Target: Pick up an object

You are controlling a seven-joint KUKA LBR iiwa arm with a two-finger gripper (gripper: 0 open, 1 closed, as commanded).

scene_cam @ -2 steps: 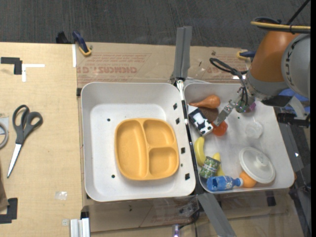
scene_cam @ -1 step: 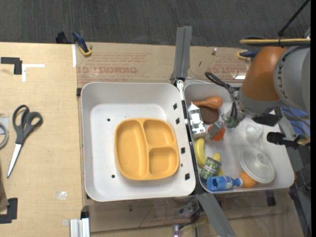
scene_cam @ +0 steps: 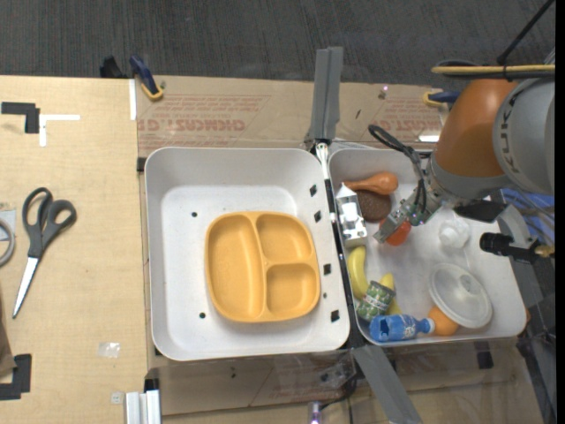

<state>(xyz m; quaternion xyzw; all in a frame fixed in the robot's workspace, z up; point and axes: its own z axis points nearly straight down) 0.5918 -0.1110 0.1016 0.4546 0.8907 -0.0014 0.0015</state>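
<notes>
Nearest us lay the blue bottle (scene_cam: 399, 327) on its side against the front wall of the right bin (scene_cam: 505, 329). Working from the left, we saw scissors (scene_cam: 37, 237) on the bench, then the left bin (scene_cam: 168, 263) holding a yellow divided plate (scene_cam: 262, 264). In the right bin we found a banana (scene_cam: 356, 270), a green can (scene_cam: 377, 298), a brown round item (scene_cam: 373, 205), a clear lid (scene_cam: 460, 295) and an orange ball (scene_cam: 444, 323) half hidden under it. The arm (scene_cam: 494, 135) reached in from the right, wrist angled down and leftward, its gripper (scene_cam: 397, 225) low over a small red-orange object (scene_cam: 398, 232). We could not tell how its tips stood, nor whether they touched that object.
</notes>
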